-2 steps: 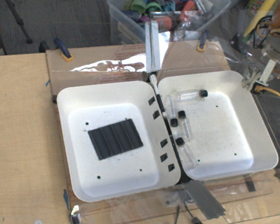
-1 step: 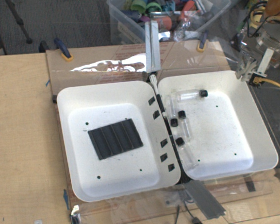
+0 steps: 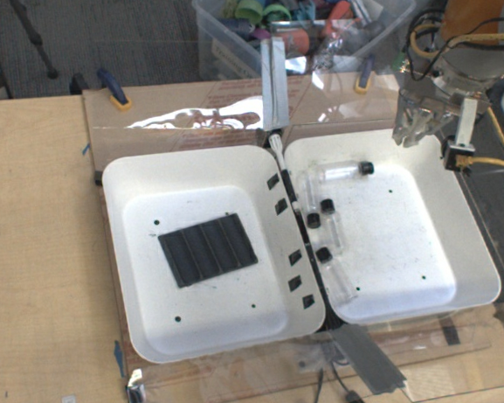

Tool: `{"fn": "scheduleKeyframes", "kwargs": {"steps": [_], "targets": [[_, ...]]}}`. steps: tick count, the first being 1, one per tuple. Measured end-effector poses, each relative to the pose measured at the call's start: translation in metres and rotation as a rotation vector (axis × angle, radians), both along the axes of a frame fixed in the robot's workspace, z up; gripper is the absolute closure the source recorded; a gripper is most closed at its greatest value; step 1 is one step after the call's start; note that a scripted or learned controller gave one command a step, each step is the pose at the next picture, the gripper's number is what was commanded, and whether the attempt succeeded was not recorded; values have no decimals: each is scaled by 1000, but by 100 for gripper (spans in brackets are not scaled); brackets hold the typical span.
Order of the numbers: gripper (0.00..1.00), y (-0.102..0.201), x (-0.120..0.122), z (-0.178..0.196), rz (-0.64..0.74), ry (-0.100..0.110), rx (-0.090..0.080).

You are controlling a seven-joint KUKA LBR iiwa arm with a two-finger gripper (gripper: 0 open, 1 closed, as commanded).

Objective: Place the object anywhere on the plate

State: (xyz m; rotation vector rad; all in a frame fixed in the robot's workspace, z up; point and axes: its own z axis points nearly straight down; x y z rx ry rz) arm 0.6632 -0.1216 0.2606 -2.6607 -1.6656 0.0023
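Note:
A black ribbed plate (image 3: 208, 250) lies flat in the left bin (image 3: 130, 207), a little left of its middle. Several clear tubes with black caps lie in the right bin (image 3: 432, 259). One tube (image 3: 341, 172) rests near the back wall, and the others (image 3: 325, 229) cluster along that bin's left wall. My gripper (image 3: 424, 125) hangs above the back right corner of the right bin, well away from the tubes and holding nothing that I can see.
A clear tub of colourful toys (image 3: 306, 12) stands behind the bins. A row of black clips (image 3: 290, 237) lines the ridge between the two bins. Cables (image 3: 485, 163) trail beside the arm at the right.

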Motion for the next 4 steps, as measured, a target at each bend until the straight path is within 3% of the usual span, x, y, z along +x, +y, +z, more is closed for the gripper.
{"fn": "scheduleKeyframes", "kwargs": {"steps": [1,2,3,4], "targets": [[100,66,4,21,7,-5,-2],[100,141,4,127,-122,-4,-1],[100,211,3,175,-53,-4,-1],[0,211,3,175,-53,-4,-2]]}}
